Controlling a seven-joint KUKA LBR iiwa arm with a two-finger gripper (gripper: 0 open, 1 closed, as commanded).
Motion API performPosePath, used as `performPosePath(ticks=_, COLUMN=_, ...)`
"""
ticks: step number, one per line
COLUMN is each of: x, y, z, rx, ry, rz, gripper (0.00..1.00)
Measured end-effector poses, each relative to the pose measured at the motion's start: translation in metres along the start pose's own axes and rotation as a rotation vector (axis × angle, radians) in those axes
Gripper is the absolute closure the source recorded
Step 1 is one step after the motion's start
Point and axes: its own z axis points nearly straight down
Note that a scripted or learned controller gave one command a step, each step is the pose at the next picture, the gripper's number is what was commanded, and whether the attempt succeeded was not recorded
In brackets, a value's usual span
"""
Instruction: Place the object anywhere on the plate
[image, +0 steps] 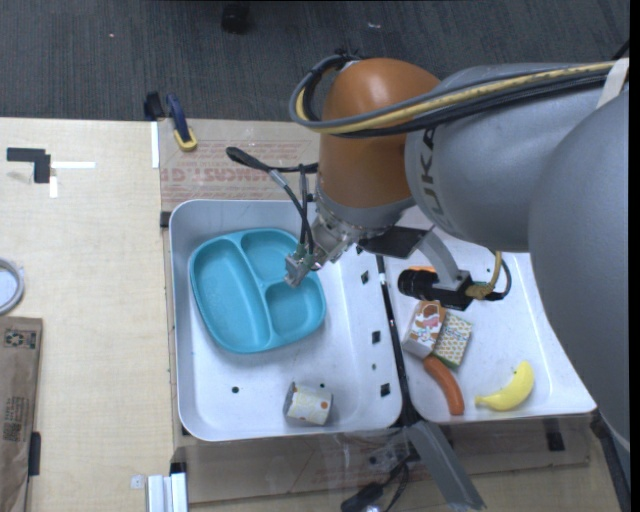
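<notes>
The gripper (298, 268) hung over the right rim of the sky-blue, divided plastic plate (240, 300), low against its upper right compartment. Whether anything sat in that claw could not be told, and its state, open or closed, could not be made out either; the tip was too small and dark against the blue.

The likeliest candidate for the task's object was the small white paper-wrapped cup (308, 403), which lay on its side in the left white bin (200, 400), just below the plate and apart from it. It looked light and thin-walled, probably easy to crush, so a gentle pinch across its short middle would have suited it, with the fingers straddling the body rather than the ends.

In the right white bin (560, 330) lay 4 other pieces: a small printed carton (424, 328), a checked packet (453, 340) touching it, an orange carrot-shaped toy (445, 385) just below, and a yellow toy banana (507, 388) near the front edge. These looked stiff and smooth, likely slippery.
</notes>
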Motion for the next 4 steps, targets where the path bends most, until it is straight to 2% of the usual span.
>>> performPosePath(ticks=1, x=0.035, y=-0.008, z=-0.009, rx=0.002, ry=0.001, rz=0.014, gripper=1.00)
performPosePath(ticks=2, x=0.041, y=-0.012, z=-0.018, rx=0.000, ry=0.001, rz=-0.002, gripper=1.00)
performPosePath(ticks=3, x=-0.022, y=0.013, z=-0.008, rx=0.000, ry=0.000, rz=0.016, gripper=1.00)
performPosePath(ticks=4, x=0.007, y=0.000, z=-0.029, rx=0.000, ry=0.001, rz=-0.122, gripper=1.00)
